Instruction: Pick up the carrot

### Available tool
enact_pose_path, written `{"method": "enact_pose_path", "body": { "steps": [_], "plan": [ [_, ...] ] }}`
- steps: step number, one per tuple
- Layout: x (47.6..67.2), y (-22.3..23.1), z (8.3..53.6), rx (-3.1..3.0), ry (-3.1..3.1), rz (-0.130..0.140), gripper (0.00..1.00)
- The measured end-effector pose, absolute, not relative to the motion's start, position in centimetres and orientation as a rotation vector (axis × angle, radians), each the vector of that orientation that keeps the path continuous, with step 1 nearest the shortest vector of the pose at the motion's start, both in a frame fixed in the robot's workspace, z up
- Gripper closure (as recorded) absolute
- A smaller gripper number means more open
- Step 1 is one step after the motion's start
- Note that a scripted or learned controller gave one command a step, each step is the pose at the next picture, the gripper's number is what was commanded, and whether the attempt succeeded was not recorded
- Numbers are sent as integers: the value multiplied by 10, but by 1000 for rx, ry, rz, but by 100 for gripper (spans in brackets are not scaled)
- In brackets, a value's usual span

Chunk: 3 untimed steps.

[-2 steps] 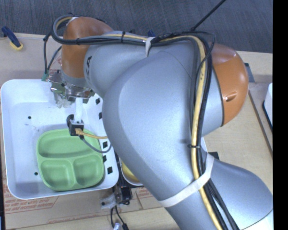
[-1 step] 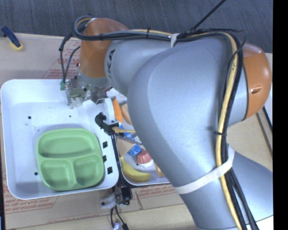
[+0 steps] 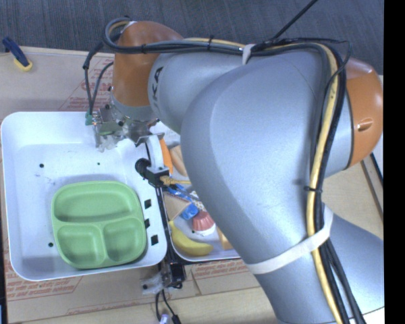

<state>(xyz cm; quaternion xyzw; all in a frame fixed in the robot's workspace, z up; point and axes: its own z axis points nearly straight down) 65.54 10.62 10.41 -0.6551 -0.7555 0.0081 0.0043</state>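
**Orange carrot to the right of the gripper, across the bin divide**

Grey metal gripper (image 3: 106, 135) at the back of the left bin (image 3: 13, 181), low over the white floor near the rear wall. Finger state: cannot tell, the tips being small and partly masked by the wrist above. Nothing visible between them.

Just right of the gripper, past the shared rims of the two bins: carrot (image 3: 166, 155), a narrow orange strip in the right bin (image 3: 189, 255), close against the dividing wall. Long axis roughly front to back in the camera view, slightly tilted. Upper end hidden under the arm (image 3: 256, 167); lower end near a blue item (image 3: 179, 191).

Judged as the relation that matters: carrot lies right of the gripper and a little nearer the front, in the other bin, near but apart. Likely requirement: lift over the rims, shift right, close across the short width, not along the length.

Further out: green divided tray (image 3: 98, 225) in the left bin's front half, well apart from the carrot. Banana (image 3: 189, 244) and a red and white item (image 3: 200, 221) at the front of the right bin. Risk noted: crowding beside the carrot, wall close on one side.
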Motion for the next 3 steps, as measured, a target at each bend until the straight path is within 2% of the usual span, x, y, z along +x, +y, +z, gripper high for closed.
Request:
{"method": "enact_pose_path", "body": {
  "steps": [1, 2, 3],
  "plan": [
    [628, 140, 90, -1972, -2438, 17, 100],
    [591, 100, 92, -1708, -2633, 10, 100],
    [566, 134, 162, -2012, -2433, -14, 100]
  ]
}}
